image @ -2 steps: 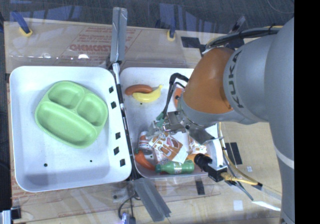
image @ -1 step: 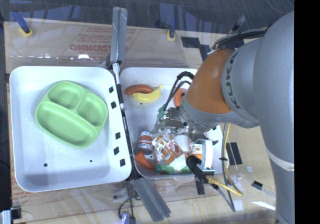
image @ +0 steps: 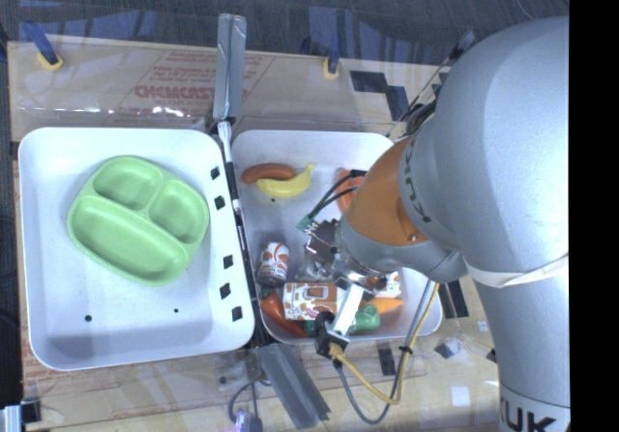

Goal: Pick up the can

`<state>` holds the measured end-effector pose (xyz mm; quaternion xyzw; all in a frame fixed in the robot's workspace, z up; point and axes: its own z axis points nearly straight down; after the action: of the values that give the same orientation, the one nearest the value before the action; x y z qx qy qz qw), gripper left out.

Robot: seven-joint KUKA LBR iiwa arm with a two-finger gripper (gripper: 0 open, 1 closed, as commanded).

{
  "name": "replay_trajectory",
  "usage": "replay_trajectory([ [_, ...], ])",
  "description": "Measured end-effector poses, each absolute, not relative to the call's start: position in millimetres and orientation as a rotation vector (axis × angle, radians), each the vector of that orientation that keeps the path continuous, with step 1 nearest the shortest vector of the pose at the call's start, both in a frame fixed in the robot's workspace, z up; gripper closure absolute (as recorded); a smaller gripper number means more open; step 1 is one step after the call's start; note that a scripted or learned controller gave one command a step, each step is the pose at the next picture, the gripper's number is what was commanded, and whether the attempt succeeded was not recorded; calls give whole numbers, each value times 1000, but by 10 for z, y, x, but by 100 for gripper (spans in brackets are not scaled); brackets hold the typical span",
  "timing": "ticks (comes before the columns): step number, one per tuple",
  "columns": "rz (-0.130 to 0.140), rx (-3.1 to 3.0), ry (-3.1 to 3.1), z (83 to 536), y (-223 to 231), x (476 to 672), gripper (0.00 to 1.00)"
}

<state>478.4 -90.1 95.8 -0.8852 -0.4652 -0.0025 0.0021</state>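
The can (image: 274, 263) is small, with a red and white label. It rests against the left wall of the right bin (image: 290, 143), about halfway down. My gripper (image: 324, 261) hangs low in that bin under the orange-banded wrist. It is just to the right of the can and above an orange and white carton (image: 309, 301). Nothing can be seen held in the gripper. The arm hides the right part of the bin.
A brown sausage (image: 268, 172) and a yellow banana (image: 286, 186) lie at the back of the right bin. Red (image: 274, 315), green (image: 367, 320) and orange (image: 386, 305) toy foods crowd the front by the carton. The left bin (image: 48, 324) holds a green divided plate (image: 138, 218).
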Motion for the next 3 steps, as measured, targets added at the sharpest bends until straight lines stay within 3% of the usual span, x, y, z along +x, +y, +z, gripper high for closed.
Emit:
replay_trajectory([
  [1, 9, -2657, -1666, 1894, -863, 6012, 100],
  [2, 9, -2656, -1667, 1889, -859, 6011, 0],
  [3, 12, -2754, -1494, 1061, -1017, 4993, 0],
])
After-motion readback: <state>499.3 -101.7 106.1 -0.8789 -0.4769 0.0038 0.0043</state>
